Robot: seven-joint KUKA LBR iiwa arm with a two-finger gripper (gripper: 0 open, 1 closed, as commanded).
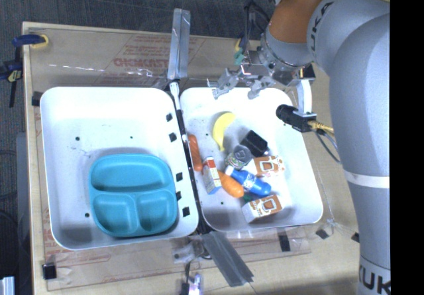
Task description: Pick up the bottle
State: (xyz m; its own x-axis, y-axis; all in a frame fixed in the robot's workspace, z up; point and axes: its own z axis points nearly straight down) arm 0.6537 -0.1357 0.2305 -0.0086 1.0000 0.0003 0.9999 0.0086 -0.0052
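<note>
Open claw above right bin's far rim, bottle amid clutter

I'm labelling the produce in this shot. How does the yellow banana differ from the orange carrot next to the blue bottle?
The banana is yellow and curved; the carrot is orange and tapered. The banana lies apart toward the far wall of the right bin, while the carrot sits in the pile, touching the blue bottle. The banana looks broader than the carrot. Both lie flat in the same bin, below the gripper.
</note>
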